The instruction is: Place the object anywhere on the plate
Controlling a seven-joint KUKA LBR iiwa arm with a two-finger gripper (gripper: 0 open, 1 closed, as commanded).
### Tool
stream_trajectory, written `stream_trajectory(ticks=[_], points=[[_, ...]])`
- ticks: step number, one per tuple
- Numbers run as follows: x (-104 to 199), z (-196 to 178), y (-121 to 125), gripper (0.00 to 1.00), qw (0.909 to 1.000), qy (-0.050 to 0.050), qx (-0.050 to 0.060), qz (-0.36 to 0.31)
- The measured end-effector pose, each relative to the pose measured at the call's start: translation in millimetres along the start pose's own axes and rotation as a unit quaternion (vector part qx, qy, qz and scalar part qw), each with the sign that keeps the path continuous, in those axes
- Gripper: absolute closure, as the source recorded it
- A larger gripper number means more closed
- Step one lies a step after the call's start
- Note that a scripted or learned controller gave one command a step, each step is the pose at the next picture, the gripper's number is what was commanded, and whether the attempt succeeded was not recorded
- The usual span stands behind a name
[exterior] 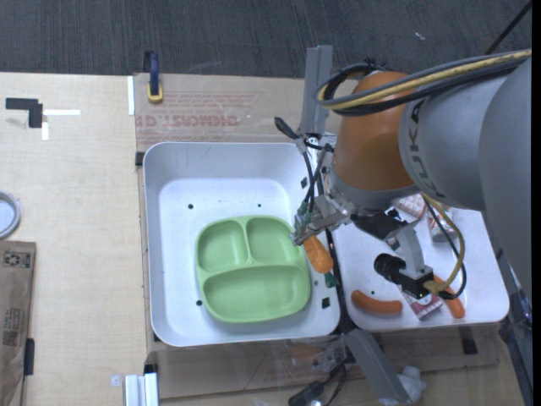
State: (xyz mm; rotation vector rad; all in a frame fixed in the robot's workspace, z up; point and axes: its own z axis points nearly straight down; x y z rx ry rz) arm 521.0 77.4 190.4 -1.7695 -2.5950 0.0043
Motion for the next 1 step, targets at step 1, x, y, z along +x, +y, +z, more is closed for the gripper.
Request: stream_trajectory(ticks=[1], points=[[-0.1, -0.1, 0.0, 0.00, 1.0000, 0.000, 0.000, 0.000]])
